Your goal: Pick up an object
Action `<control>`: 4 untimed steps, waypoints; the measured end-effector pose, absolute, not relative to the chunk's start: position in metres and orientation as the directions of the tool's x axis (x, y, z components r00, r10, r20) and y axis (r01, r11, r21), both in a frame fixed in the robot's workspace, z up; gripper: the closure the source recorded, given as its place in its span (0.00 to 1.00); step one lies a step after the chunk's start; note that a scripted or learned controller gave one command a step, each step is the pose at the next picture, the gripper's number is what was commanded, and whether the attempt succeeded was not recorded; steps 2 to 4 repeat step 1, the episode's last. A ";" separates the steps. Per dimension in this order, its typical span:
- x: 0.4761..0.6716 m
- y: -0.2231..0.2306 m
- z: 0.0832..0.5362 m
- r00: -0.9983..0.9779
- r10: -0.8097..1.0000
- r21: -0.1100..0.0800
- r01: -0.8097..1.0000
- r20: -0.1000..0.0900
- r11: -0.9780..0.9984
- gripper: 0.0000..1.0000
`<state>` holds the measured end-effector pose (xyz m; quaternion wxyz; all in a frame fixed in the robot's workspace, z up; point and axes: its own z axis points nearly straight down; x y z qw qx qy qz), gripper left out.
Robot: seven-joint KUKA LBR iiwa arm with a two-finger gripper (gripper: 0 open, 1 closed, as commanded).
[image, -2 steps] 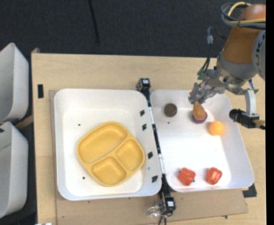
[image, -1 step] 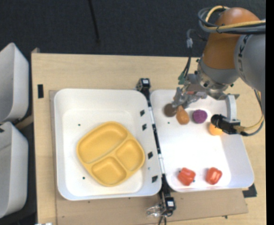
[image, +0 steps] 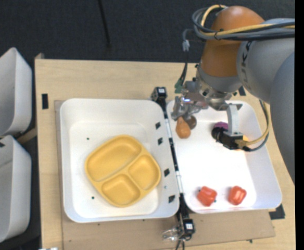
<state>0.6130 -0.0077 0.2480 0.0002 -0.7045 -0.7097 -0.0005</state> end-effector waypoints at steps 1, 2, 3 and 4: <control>0.603 0.054 0.247 -0.007 1.000 -0.001 1.000 0.000 0.007 1.00; 0.603 0.054 0.247 -0.007 1.000 -0.001 1.000 0.000 0.007 1.00; 0.603 0.054 0.247 -0.007 1.000 -0.001 1.000 0.000 0.007 1.00; 0.603 0.054 0.247 -0.007 1.000 -0.001 1.000 0.000 0.007 1.00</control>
